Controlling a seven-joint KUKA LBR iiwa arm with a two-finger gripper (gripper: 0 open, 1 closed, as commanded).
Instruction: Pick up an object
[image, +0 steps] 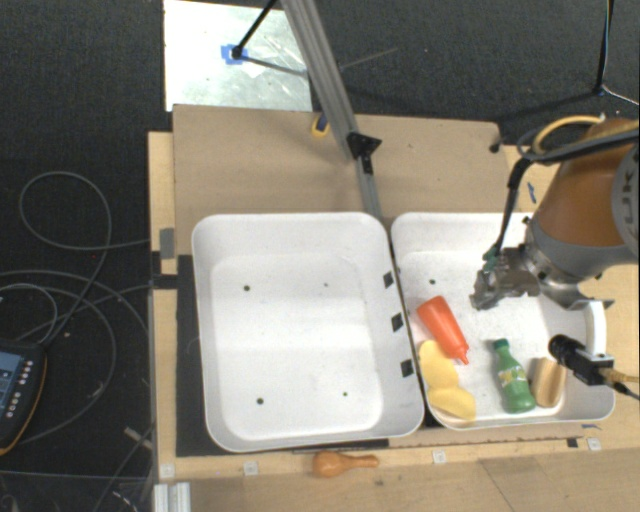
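Green bottle (513, 377) lies lengthwise, cap toward pincer (487, 292).

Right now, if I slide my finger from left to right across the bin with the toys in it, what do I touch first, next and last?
Yellow toy → orange bottle → green bottle → tan block. The yellow toy and orange bottle lie close together.

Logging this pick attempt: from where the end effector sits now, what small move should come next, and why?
Probably a short shift toward the orange bottle and then down. The end effector sits over bare floor of the right bin, beside that bottle, the nearest object. The green bottle and yellow piece lie farther toward the front wall.
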